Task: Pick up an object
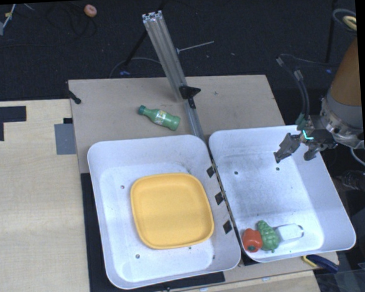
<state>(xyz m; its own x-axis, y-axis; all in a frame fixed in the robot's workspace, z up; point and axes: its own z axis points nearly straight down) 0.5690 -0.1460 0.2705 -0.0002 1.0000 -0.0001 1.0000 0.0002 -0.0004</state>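
The arm (347, 93) is cut off at the right edge.

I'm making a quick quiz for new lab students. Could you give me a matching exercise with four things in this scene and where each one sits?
Things:
1. yellow plate
2. green bottle
3. red and green toy vegetables
4. gripper

Places:
A. on the bench behind the bins
B. near corner of the right bin
C. middle of the left bin
D. above the far right part of the right bin

Pairs: 1-C, 2-A, 3-B, 4-D
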